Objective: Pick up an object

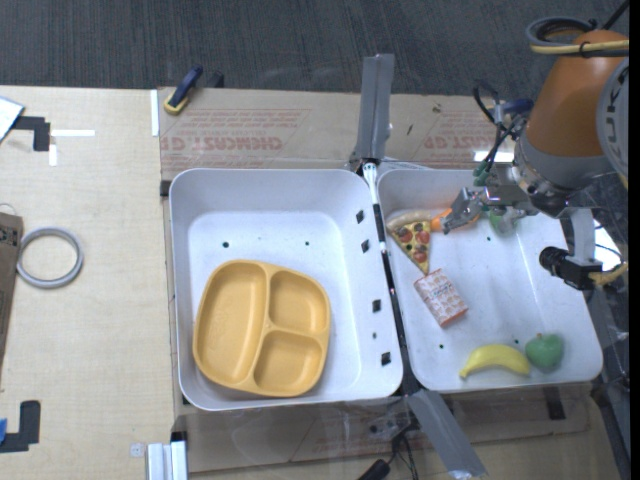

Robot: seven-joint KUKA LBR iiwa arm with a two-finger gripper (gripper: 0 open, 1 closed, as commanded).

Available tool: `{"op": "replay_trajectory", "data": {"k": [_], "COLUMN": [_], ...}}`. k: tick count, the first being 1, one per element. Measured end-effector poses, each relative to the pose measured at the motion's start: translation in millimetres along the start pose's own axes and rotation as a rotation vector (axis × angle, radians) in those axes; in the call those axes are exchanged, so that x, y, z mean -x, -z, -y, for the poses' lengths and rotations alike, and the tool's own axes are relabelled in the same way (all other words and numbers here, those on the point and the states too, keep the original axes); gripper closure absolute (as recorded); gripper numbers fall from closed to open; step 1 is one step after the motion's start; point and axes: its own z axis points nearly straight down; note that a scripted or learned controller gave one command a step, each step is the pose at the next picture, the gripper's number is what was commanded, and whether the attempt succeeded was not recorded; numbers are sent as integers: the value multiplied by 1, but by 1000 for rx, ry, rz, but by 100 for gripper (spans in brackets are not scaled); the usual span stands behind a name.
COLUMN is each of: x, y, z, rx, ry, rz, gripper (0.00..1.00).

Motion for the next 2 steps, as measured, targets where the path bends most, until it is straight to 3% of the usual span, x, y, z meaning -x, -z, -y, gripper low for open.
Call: {"op": "replay_trajectory", "data": {"k": [1, 2], "x": [1, 21], "y": [9, 210], "z": [0, -17], "rx": [-1, 2], "ry": [-1, -62], "rz": [1, 2], "gripper": [100, 100]}}
